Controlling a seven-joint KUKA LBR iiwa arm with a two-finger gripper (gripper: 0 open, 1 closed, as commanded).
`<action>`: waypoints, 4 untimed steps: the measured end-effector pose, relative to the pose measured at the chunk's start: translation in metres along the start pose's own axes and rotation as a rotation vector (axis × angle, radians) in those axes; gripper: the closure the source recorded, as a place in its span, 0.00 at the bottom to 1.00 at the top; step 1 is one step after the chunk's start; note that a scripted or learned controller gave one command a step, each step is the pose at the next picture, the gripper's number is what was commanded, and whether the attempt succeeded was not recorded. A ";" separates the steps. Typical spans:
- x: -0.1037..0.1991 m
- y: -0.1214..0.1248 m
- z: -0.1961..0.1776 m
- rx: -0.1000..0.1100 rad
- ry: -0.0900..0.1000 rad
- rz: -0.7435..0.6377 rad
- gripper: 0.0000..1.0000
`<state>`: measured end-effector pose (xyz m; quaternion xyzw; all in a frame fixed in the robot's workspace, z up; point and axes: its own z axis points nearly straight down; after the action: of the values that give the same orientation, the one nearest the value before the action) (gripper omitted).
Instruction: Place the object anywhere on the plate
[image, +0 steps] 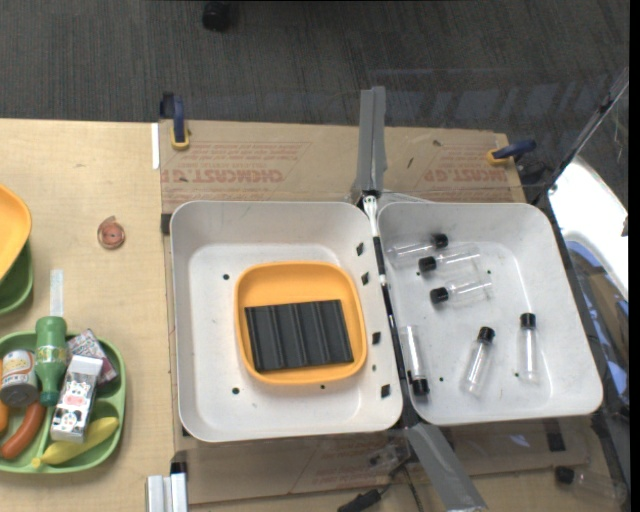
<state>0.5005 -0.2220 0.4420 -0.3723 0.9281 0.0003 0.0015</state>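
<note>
From my station, the yellow plate (300, 322) in the left bin (200, 300) carries just a dark ribbed insert (299, 334), so I judge nothing placed yet. All 6 vials (455, 292) lie in the right bin (560, 330); the whole pick-and-place remains.

cut off: orange bowl (10, 235) and green dish under it (12, 295) by left edge | green tray (105, 420) lower rim by left edge | too small: label on the white carton (70, 400) | blurred: small pink thing (112, 234) on the surface (80, 160), kind unclear
</note>
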 end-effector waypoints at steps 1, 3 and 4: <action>0.004 0.004 0.001 -0.002 0.000 -0.364 0.00; 0.011 0.020 0.029 -0.005 -0.003 -1.378 0.00; 0.010 0.021 0.087 -0.002 -0.004 -1.835 0.00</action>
<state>0.4789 -0.2132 0.3554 -0.9633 0.2686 0.0006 0.0023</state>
